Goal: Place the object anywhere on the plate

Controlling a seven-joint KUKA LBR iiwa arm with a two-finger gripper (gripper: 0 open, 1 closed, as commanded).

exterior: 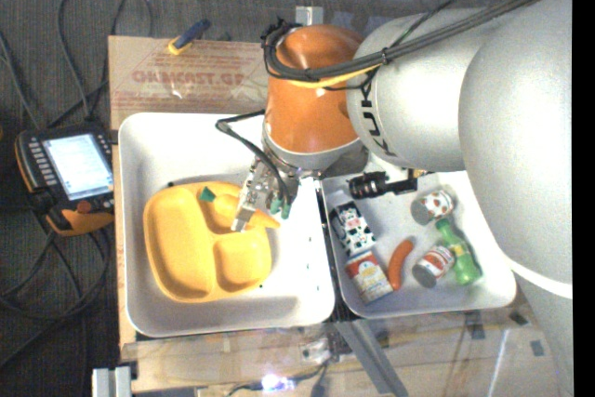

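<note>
Yellow item with a green tip [223, 205] found on the yellow plate [186, 248], at its upper right section, partly hidden beneath the claw [263, 211]. Claw directly over that item, close above or touching; cannot tell which. Cannot tell how far open the claw is, nor whether anything is held.

Plate divided into compartments, lying in the left white bin [139, 297], toward its centre.

Right white bin [485, 297], just beside the left one, containing:
- black-and-white carton [350, 228] near the dividing edge
- red-and-white carton [369, 278] just below it
- orange carrot-like piece [400, 262] beside both
- two small cans [431, 205] [432, 267]
- green bottle [462, 256] touching the lower can

Cardboard sheet [186, 79] on the worktop behind the left bin. Handheld screen unit [65, 167] left of the bins, well apart from the plate.
</note>
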